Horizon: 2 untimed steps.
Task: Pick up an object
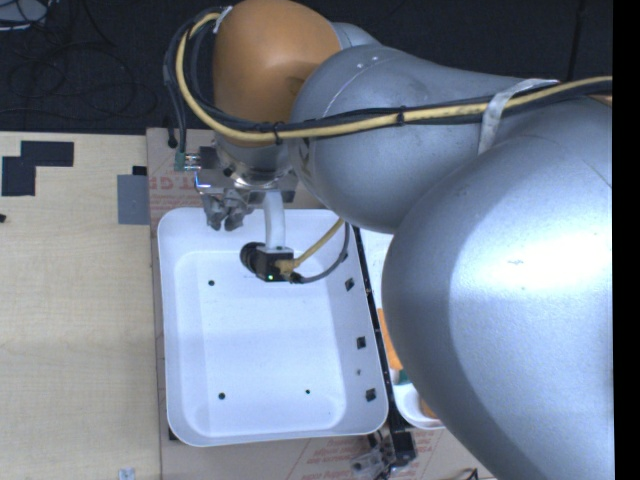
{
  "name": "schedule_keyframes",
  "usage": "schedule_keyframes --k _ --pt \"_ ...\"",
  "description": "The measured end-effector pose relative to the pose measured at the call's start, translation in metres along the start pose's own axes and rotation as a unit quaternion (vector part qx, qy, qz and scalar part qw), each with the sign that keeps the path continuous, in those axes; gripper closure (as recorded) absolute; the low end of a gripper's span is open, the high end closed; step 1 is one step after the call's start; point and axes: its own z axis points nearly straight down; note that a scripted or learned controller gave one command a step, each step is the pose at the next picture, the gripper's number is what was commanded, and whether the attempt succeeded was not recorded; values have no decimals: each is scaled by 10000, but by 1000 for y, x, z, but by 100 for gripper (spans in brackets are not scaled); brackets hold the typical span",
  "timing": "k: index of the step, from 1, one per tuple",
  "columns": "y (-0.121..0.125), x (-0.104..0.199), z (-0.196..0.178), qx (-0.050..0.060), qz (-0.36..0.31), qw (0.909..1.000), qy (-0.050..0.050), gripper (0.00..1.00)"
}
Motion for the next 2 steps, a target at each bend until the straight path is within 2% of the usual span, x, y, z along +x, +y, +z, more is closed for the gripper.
schedule_keyframes --k 1,2 --pt "0 0 19 15 0 10000 -6 100" --pt "-67 -1 3 26 -2 10000 -3 100"
